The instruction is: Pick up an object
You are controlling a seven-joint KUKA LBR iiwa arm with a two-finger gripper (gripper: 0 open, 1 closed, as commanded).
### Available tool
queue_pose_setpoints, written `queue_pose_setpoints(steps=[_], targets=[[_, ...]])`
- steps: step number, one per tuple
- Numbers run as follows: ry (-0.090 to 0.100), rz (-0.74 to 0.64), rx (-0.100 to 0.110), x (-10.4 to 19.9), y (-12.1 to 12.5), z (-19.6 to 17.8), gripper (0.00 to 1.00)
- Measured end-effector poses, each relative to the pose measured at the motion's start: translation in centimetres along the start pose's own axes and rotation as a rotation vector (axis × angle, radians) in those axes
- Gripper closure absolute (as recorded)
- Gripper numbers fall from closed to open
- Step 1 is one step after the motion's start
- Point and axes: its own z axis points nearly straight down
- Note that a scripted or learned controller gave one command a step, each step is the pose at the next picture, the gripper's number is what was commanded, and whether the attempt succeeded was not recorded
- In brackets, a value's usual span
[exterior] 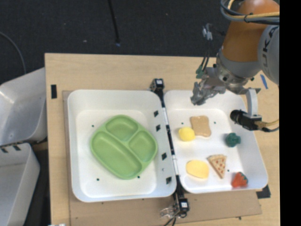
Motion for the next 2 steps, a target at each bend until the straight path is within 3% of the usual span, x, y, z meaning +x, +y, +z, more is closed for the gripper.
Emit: queue_pose_setpoints(steps=[2], targets=[[0.000,0.000,0.002,9.2,-2.9,2.5,1.00]])
